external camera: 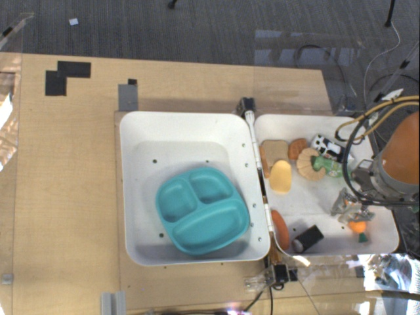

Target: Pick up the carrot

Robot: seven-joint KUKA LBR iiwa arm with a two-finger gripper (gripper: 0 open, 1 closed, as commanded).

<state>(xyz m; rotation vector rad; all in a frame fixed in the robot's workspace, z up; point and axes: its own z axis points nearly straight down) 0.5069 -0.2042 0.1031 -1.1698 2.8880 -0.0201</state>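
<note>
The carrot [357, 227] is a small orange piece with a green tip, lying near the front right corner of the right bin [328, 126]. My gripper [350, 210] hangs right over it, its metal end just above and to the left of the orange body. Whether it touches the carrot is not clear. The arm comes in from the right edge, with its orange band above the wrist.
The right bin also holds a tan bread slice [273, 152], a yellow piece [281, 176], a round tan slice [308, 164], a green item [326, 167], a red-orange item [280, 226] and a black block [308, 237]. A teal divided plate [202, 209] lies in the left bin [141, 176].
</note>
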